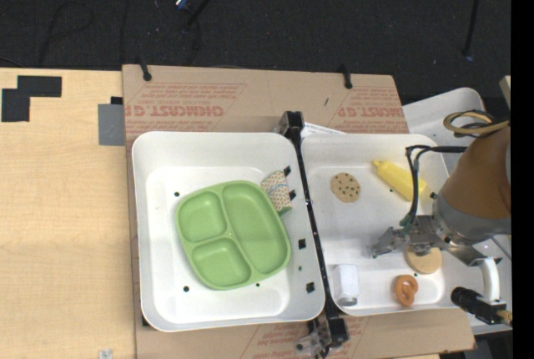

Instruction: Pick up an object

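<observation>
Nearest the camera, two white bins (219,150) are shown; the left bears a green plate (232,235). Over the right, the gripper (399,242) is spread wide, holding nothing, near a tan disc (426,262). Approach stage is judged; descent and closing are required.

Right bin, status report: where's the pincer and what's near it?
Pincer low inside right bin, nothing visibly gripped. Tan round piece and orange ring beside it. Cookie, banana, white cup lie apart.
</observation>
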